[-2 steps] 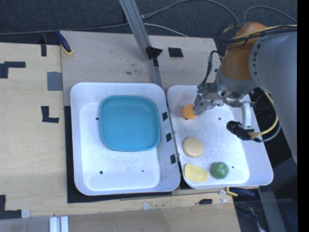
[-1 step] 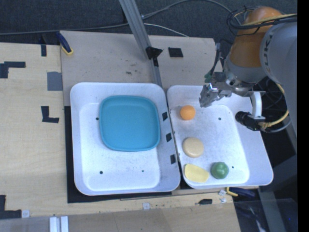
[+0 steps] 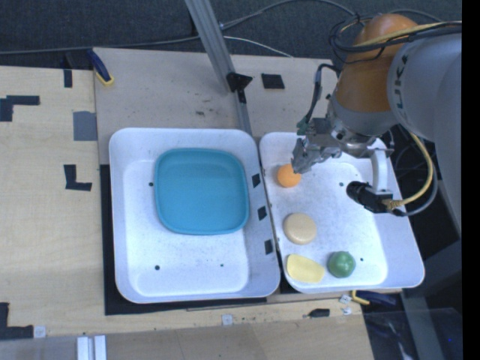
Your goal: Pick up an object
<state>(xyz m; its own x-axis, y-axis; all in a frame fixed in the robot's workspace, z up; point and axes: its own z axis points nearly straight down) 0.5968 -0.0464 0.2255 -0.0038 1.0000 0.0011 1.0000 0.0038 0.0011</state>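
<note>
In the right-hand bin point(image 3: 390, 272), near its upper left corner, you see the gripper point(image 3: 302, 162) lowered just above and to the right of a small orange ball point(image 3: 287, 176), its dark fingers so close to the ball that contact cannot be ruled in or out. You cannot tell from this slanted overhead view whether the gripper is spread or closed, and nothing shows plainly pinched in it. The grey arm point(image 3: 420, 73), with its orange band point(image 3: 371, 66) above the wrist, reaches in from the right side of the view, cables looping around it. Below the ball, on the same bin floor, lies a round beige object point(image 3: 300, 228), and nearer the front rim sit a pale yellow object point(image 3: 304, 268) and, just to its right, a small green ball point(image 3: 341, 263); these three lie apart from the gripper. A black fitting point(image 3: 364, 194) on the arm hangs over the middle of this bin. In the left-hand bin point(image 3: 135, 276) a square blue plate point(image 3: 201, 190) with rounded corners lies flat, towards the back. Both bins rest side by side on a pale wooden bench point(image 3: 45, 223) marked with dark tape patches, and a grey metal post point(image 3: 217, 43) slants across the back of the bench.
</note>
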